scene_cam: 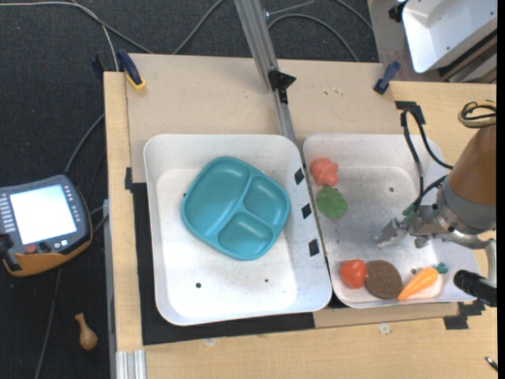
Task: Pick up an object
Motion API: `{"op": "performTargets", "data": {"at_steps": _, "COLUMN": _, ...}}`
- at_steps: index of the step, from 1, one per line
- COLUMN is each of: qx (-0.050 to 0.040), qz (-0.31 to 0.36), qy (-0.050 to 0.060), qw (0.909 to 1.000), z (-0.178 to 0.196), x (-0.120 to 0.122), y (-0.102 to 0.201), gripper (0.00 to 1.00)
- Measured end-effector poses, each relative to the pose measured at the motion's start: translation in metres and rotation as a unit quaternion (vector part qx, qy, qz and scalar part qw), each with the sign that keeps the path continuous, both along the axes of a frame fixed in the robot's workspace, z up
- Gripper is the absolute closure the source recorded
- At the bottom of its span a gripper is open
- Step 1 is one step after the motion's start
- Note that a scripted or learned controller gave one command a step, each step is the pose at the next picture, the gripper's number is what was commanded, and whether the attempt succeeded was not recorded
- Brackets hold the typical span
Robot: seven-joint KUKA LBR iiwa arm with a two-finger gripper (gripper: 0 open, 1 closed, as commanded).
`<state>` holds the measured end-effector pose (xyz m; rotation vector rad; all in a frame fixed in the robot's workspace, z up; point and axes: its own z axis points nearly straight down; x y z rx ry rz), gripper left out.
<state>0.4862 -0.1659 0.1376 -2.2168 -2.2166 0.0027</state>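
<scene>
Jaws on the gripper look slightly apart with nothing between them, hovering over bare floor of the right bin. Just below sit a tomato, brown cookie and carrot along the front wall. Left bin's got a teal plate.

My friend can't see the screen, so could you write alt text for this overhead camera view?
A robot arm reaches from the right, its tool low over the right bin, which holds toy foods: a pink piece, a green one, a tomato, a brown disc and a carrot. The left bin holds a teal divided plate.
</scene>
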Motion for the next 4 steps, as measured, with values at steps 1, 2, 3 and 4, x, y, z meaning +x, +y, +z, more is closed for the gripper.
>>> {"op": "performTargets", "data": {"at_steps": 1, "qx": -0.0005, "qz": 0.000, "qy": -0.002, "qw": 1.0000, "z": -0.052, "x": 0.000, "y": 0.001, "gripper": 0.00}}
{"op": "performTargets", "data": {"at_steps": 2, "qx": -0.0021, "qz": 0.000, "qy": -0.005, "qw": 1.0000, "z": -0.038, "x": 0.001, "y": 0.000, "gripper": 1.00}}
{"op": "performTargets", "data": {"at_steps": 3, "qx": -0.0025, "qz": 0.000, "qy": -0.005, "qw": 1.0000, "z": 0.009, "x": -0.002, "y": -0.008, "gripper": 1.00}}
{"op": "performTargets", "data": {"at_steps": 4, "qx": -0.0029, "qz": 0.001, "qy": -0.006, "qw": 1.0000, "z": 0.071, "x": -0.007, "y": -0.007, "gripper": 1.00}}
